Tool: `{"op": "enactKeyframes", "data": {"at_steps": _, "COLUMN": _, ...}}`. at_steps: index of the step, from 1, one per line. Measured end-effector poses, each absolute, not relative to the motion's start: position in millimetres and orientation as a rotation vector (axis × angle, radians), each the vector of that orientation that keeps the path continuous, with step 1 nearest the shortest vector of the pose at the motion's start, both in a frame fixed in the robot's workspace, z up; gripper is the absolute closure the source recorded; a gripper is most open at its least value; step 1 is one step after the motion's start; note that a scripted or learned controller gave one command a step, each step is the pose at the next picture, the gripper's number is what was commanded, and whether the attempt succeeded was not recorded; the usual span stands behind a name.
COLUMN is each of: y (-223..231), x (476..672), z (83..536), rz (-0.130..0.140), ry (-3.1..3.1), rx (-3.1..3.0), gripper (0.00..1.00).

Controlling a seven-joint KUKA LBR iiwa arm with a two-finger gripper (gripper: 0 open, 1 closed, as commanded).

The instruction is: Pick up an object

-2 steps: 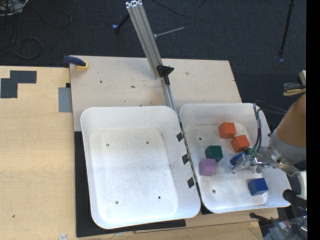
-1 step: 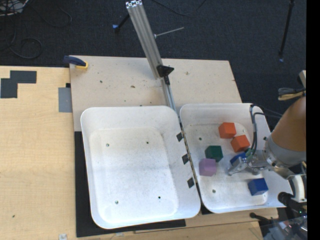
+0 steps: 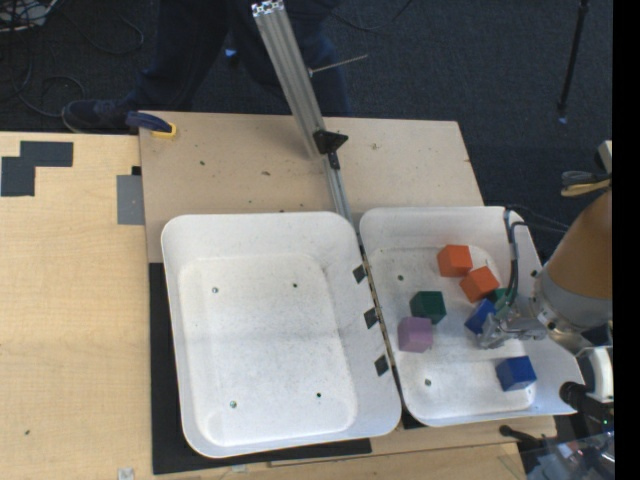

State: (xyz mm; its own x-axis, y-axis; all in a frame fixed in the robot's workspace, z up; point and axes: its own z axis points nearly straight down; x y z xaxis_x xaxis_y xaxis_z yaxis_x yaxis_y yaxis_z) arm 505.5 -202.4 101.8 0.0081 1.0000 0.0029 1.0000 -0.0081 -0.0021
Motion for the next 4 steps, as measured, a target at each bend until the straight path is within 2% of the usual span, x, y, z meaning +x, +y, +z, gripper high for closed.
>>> {"op": "enactKeyframes", "data": {"at_steps": 1, "y": -196, "x": 505.3, "z": 161, "rz": -0.003, "ry": -2.225, "rx": -2.221, "gripper": 1.00}}
{"op": "enactKeyframes", "data": {"at_steps": 3, "y": -201, "x": 505.3, "z": 237, "rz": -0.002, "ry": -2.225, "rx": -2.221, "gripper": 1.00}}
{"op": "enactKeyframes", "data": {"at_steps": 4, "y": -141, "x": 513.1, "z": 233, "rz": -0.001, "ry": -2.225, "rx": -2.212, "gripper": 1.00}}
